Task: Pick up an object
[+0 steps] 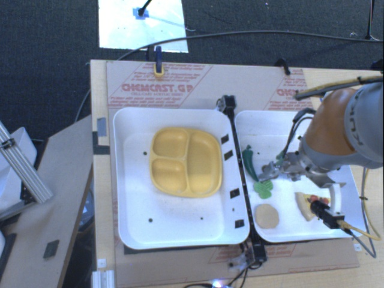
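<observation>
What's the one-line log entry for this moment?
arm: over right bin | gripper: above green pieces, grasp unconfirmed | cookie, pizza slice: untouched | left bin: yellow plate

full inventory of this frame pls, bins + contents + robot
left bin: 1, white, left half of bench
right bin: 1, white, beside it
divided plate: 1, yellow, middle of left bin
chili pepper: 1, dark green, right bin near the divider
leafy piece: 1, light green, right bin, below the pepper
round flat piece: 1, tan, right bin front
pizza slice: 1, tan with red, right bin front right
arm: 1, grey and orange, over right bin
end effector: 1, metal, above the leafy piece
</observation>
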{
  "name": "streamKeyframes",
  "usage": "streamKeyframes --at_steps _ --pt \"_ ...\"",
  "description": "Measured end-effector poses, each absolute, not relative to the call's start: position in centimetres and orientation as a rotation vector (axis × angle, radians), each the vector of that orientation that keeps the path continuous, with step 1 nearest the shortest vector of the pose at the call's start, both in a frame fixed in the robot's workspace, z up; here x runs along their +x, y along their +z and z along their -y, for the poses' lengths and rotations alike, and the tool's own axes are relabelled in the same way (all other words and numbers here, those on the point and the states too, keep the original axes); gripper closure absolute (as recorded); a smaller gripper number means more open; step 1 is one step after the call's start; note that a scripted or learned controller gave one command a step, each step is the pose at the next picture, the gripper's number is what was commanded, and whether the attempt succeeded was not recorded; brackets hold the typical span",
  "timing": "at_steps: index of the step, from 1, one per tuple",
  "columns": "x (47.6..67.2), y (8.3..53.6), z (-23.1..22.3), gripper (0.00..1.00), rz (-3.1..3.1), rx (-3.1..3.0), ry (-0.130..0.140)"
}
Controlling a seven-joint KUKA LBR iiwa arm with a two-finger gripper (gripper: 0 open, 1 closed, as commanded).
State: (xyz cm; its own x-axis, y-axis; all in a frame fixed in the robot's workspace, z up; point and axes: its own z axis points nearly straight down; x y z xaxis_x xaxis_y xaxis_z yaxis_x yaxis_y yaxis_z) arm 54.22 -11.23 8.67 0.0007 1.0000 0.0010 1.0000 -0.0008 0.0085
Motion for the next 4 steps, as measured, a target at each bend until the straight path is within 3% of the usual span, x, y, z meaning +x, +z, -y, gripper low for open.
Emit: streamKeyframes --at_steps 1,4 --pt "54.1 9.6 11.3 1.00 -2.220 2.218 0.004" --pt "55.5 24.3 10.6 1.00 -2.224 2.212 0.006"
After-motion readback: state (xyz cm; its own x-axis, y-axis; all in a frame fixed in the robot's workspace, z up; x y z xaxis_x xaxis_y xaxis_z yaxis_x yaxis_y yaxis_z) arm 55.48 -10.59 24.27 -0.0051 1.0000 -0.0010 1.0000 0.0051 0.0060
